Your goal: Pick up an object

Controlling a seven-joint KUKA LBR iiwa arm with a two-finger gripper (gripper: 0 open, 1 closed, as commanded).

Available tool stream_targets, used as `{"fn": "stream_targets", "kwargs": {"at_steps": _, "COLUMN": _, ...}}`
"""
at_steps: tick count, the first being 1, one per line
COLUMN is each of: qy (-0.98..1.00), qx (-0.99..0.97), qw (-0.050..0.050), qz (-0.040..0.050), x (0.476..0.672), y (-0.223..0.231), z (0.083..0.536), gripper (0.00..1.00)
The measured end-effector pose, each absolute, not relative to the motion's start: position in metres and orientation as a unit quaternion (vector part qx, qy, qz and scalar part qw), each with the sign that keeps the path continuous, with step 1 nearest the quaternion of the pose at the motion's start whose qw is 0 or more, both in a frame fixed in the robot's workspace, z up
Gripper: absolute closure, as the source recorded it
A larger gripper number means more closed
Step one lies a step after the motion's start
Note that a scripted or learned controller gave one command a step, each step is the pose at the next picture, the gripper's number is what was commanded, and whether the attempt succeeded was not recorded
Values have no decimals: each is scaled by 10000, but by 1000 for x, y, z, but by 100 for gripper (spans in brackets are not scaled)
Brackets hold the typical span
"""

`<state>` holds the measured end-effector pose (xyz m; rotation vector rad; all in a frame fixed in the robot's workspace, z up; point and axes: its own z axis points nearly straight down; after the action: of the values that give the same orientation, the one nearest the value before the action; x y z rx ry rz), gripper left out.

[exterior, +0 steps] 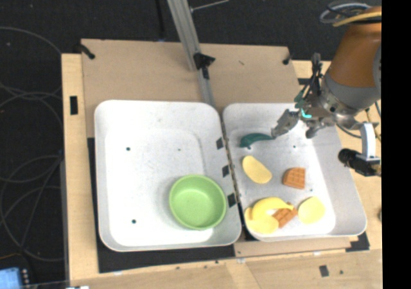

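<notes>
My gripper [297, 128] hangs over the back of the right bin [340, 178], its fingers spread open with nothing between them. A teal curved piece [255, 140] lies just left of the left fingertip [281, 128]. In front of it are a yellow oval piece [256, 170] and an orange waffle-like wedge [295, 178]. Near the bin's front lie a yellow lump [265, 212], a small orange piece [283, 217] leaning on it, and a yellow disc [311, 210].
A green bowl [197, 201] sits at the front right of the left bin [128, 153]. A grey metal pole [183, 18] slants up from the back between the bins. Black clips [226, 172] mark the shared bin wall.
</notes>
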<state>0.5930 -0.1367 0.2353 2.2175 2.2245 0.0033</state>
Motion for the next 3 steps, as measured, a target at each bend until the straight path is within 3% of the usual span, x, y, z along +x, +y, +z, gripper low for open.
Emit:
{"fn": "stream_targets", "kwargs": {"at_steps": 2, "qy": 7069, "qx": 7074, "qw": -16, "qz": -27, "x": 583, "y": -132, "z": 117, "gripper": 0}}
{"fn": "stream_targets", "kwargs": {"at_steps": 3, "qy": 7064, "qx": 7078, "qw": 14, "qz": -7, "x": 584, "y": -134, "z": 101, "gripper": 0}}
